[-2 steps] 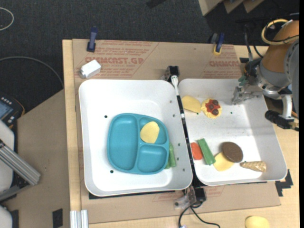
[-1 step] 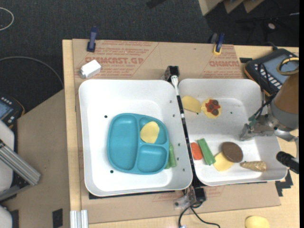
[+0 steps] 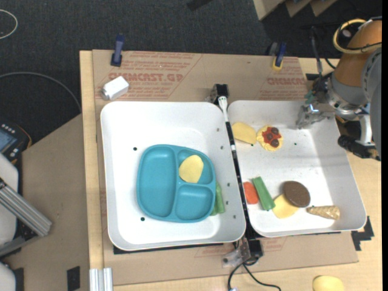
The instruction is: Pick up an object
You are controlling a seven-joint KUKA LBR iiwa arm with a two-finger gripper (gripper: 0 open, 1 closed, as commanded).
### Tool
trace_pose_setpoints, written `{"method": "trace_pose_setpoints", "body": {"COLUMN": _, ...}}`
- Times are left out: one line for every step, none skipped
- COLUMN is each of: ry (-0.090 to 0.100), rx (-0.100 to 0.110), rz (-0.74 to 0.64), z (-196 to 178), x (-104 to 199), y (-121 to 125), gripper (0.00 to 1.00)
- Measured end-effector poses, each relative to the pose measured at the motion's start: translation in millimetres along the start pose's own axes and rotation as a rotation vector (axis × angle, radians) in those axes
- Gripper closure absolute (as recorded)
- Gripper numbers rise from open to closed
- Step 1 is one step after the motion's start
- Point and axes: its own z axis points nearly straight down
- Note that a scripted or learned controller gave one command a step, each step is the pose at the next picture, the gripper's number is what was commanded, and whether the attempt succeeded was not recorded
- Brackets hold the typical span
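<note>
The gripper (image 3: 308,113) hangs over the far right corner of the right bin (image 3: 339,162); whether it is spread or pressed together cannot be told at this angle, and nothing is seen in it. Candidate objects lie in that bin: a yellow wedge (image 3: 244,133) and a small pizza-like disc (image 3: 270,137) near the far edge, just beside each other; toward the near edge an orange piece (image 3: 250,193), a green stick (image 3: 263,193), a brown round cookie (image 3: 296,193) resting on a yellow piece (image 3: 283,208), and a cone (image 3: 324,211). The left bin (image 3: 121,162) holds a teal divided tray (image 3: 160,183) carrying a yellow oval (image 3: 191,169). Judgement: these look like light, rigid toy food, probably smooth. The pizza disc lies nearest; take it across its width, since flat pieces may slip.
</note>
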Motion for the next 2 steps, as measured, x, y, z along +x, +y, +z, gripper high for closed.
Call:
{"method": "trace_pose_setpoints", "body": {"ry": 0.004, "rx": 0.015, "rz": 0.008, "z": 1, "x": -2, "y": -67, "gripper": 1.0}}
{"method": "trace_pose_setpoints", "body": {"ry": 0.005, "rx": 0.017, "rz": 0.009, "z": 1, "x": -2, "y": -126, "gripper": 1.0}}
